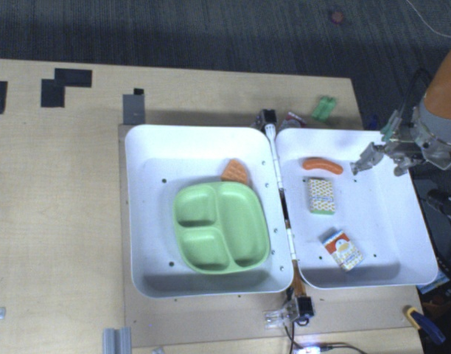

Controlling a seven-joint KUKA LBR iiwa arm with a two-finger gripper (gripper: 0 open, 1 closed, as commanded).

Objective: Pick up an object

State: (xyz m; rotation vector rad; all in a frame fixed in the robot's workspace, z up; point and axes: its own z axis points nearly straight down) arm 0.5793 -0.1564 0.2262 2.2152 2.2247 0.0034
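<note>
**Gripper Above Right Bin, Nothing Held**

The table (56, 220) carries two white bins. The left bin (148, 198) contains two items: one green divided tray (220, 226) at its centre and one orange wedge (236, 171) touching the tray's far edge. The right bin (402, 227) contains three items: one orange sausage (323, 166) near the far edge, one patterned packet (321, 195) just below it, and one small carton (343, 250) toward the near edge. The gripper (381, 161) hovers over the far right corner, fingers spread apart, nothing between them.
</note>
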